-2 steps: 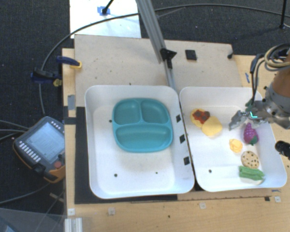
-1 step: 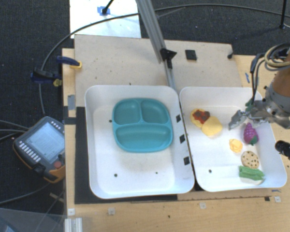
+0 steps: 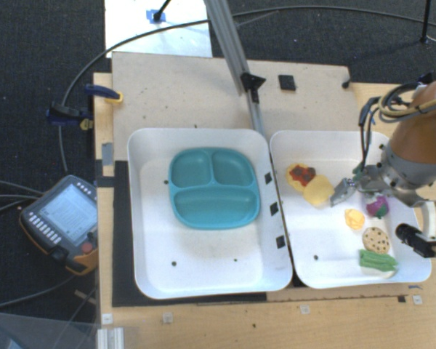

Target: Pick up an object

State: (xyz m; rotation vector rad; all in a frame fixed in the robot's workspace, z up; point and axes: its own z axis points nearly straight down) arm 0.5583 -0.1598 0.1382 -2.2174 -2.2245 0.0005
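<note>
Gripper (image 3: 346, 193): seen low over the right bin, at the end of the arm that enters from the right; two grey fingers are angled down and to the left. Whether the fingers are apart or together cannot be told at this slant, and nothing is seen held between them.
Arm (image 3: 421, 133): the orange band is seen up and to the right of the gripper, with cables looped above it.
Right bin (image 3: 305, 264): the white floor is seen directly under the gripper and around it.
Yellow round piece (image 3: 319, 191): found just left of the gripper, near its tips; contact cannot be judged.
Red-topped piece (image 3: 301, 174): placed left of the gripper and slightly above, touching the yellow round piece at its upper left.
Purple piece (image 3: 378, 207): noted just right of the gripper and slightly below, close under the wrist.
Small yellow piece (image 3: 354, 219): lying just below the gripper, apart from the tips.
Cookie (image 3: 376, 240): set below and right of the gripper, past the small yellow piece.
Green piece (image 3: 378, 262): lying farthest below the gripper, just under the cookie.
Left bin (image 3: 152, 217): placed well to the left of the gripper.
Teal divided plate (image 3: 214, 188): resting in the left bin, well apart from the gripper.
</note>
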